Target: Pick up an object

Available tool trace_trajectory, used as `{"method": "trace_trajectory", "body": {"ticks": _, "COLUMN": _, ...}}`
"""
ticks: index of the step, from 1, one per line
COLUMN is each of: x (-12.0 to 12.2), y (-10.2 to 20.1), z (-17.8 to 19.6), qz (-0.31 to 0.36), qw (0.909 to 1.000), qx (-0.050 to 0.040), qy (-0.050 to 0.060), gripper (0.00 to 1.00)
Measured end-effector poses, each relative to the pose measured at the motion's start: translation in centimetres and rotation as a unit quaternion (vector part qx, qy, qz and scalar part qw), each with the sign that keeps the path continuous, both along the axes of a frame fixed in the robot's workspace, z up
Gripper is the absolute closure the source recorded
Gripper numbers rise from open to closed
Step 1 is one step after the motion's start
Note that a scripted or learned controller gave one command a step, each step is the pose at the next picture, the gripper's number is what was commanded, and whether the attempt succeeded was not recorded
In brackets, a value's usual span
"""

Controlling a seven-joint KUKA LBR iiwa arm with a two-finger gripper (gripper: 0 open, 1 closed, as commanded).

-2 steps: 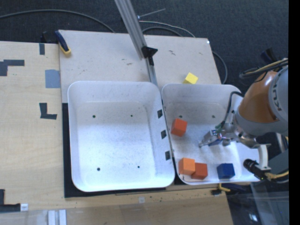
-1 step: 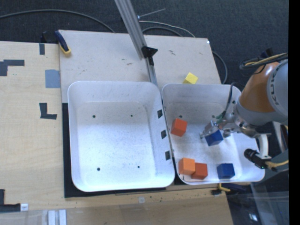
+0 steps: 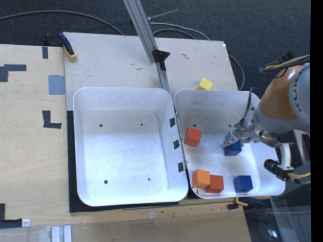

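The arm (image 3: 287,102) comes in from the right w/ its orange band over the right bin (image 3: 212,97). The gripper (image 3: 233,139) sits low inside that bin, near its middle-right. A blue block (image 3: 232,148) is right at the fingertips, touching them or just under them. Whether the jaws are apart, together or clamped on that block — can't tell; the fingers blur into the block from this angle, so no claim that it's held.

Relative to the jaws:
- Orange block (image 3: 192,136): to the left, near, about level w/ the gripper, standing alone.
- Pair of orange blocks, one lighter (image 3: 202,178) and one redder (image 3: 215,184): below and left, touching each other, close to the bin's near wall.
- Second blue block (image 3: 243,183): below the jaws, a bit right, near the bin's bottom edge, apart from the orange pair.
- Yellow block (image 3: 205,84): above and left, outside the bin, on the bench just past its far rim.

Left bin (image 3: 83,135) is well to the left of the jaws, beside the right one w/ rims touching. A metal rail (image 3: 141,21) slants from the top of the view down to where the bins meet.
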State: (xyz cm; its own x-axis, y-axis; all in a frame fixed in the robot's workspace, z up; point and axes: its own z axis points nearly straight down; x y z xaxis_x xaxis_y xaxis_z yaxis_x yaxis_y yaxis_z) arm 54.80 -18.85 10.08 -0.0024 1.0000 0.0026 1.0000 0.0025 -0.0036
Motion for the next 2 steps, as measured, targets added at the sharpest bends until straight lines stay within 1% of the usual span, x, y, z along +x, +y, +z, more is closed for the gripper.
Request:
{"method": "trace_trajectory", "body": {"ticks": 1, "x": -3.0, "y": 10.9, "z": 9.4, "qz": 0.003, "qw": 1.0, "qx": 0.0006, "qy": -0.003, "gripper": 1.0}}
{"method": "trace_trajectory", "body": {"ticks": 2, "x": -3.6, "y": 19.2, "z": 9.1, "qz": 0.004, "qw": 1.0, "qx": 0.0005, "qy": 0.0, "gripper": 1.0}}
